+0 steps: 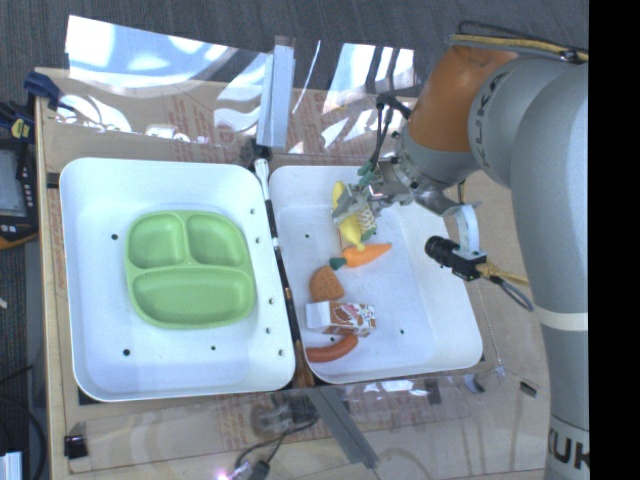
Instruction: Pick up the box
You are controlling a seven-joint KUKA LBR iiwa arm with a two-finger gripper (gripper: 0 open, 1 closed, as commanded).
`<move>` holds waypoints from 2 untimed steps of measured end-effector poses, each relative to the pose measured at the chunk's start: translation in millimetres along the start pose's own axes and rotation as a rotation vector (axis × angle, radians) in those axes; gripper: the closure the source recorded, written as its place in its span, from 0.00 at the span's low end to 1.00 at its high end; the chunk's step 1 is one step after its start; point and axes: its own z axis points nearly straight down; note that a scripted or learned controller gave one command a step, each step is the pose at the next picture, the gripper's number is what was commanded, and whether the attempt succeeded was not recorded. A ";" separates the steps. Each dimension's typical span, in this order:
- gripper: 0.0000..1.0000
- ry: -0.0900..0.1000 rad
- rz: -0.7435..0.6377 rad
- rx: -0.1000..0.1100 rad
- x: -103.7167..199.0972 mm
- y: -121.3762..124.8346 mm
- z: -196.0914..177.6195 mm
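Left bin (80, 268) on the counter (150, 133): one green three-compartment tray (190, 268), lying flat near its middle. Right bin (440, 328): a yellow toy (352, 230) at the upper middle, an orange carrot (366, 254) just below it, a brown-orange piece (325, 284) beside the dividing wall, the box (341, 317), white and brown, lying near the front, and a red sausage (332, 349) touching its lower edge. Arm: reaches in from the right, gripper (358, 203) low over the yellow toy at the bin's upper part, well apart from the box; whether the jaws are open or closed cannot be told.
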 end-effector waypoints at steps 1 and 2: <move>1.00 -0.004 0.030 -0.007 -57.1 37.9 80.2; 1.00 -0.003 0.056 -0.006 -57.8 37.8 80.2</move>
